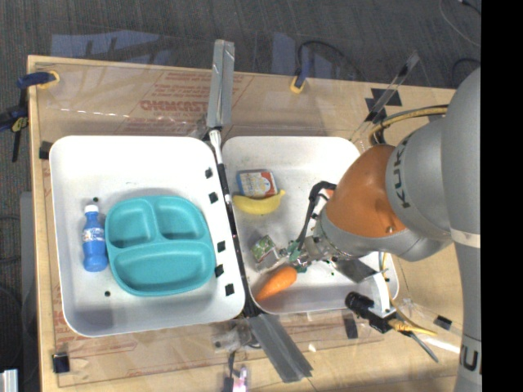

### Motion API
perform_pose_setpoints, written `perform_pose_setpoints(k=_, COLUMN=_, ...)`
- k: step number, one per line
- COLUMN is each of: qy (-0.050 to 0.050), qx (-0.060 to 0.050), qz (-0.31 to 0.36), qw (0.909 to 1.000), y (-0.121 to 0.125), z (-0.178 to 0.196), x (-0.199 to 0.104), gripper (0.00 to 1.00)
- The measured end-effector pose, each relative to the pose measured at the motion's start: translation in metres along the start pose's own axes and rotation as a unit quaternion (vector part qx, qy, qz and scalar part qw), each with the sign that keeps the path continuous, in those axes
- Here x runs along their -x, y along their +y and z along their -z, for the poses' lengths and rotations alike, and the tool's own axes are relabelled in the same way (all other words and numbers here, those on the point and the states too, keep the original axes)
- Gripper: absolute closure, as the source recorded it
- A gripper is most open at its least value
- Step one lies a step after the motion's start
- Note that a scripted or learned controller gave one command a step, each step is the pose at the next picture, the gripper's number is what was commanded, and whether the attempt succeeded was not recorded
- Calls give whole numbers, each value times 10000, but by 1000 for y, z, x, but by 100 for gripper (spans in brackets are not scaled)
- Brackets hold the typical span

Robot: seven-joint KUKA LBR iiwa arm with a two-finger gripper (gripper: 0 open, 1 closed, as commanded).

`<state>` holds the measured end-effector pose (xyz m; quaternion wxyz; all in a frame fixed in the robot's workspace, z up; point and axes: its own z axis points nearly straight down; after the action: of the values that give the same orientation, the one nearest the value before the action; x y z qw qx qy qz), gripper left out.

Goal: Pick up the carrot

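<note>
A: Location of the carrot (276,282)?
B: Right bin (327,147), near its front wall, just in front of the gripper (296,254).
A: Gripper status?
B: Positioned just behind the carrot, beside a small green object (263,249). Finger position cannot be determined

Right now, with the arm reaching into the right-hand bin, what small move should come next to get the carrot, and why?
Probably a short shift down toward the carrot. The gripper sits just beyond the carrot's upper right end, not over its middle, and a small green object lies close beside it, so centring first seems safest.
</note>
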<state>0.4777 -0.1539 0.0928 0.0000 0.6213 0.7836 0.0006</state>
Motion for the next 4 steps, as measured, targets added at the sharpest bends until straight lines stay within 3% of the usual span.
perform_pose_setpoints(k=1, qy=-7, qx=7, qz=110, qw=9999, y=-3, z=0, x=15, gripper=0)
perform_pose_setpoints(k=2, qy=-9, qx=11, qz=134, qw=9999, y=-2, z=10, x=15, gripper=100)
perform_pose_setpoints(k=3, qy=-9, qx=9, qz=136, qw=9999, y=-2, z=10, x=15, gripper=0)
perform_pose_setpoints(k=4, qy=6, qx=-12, qz=101, qw=9999, y=-1, z=-1, x=2, gripper=0)
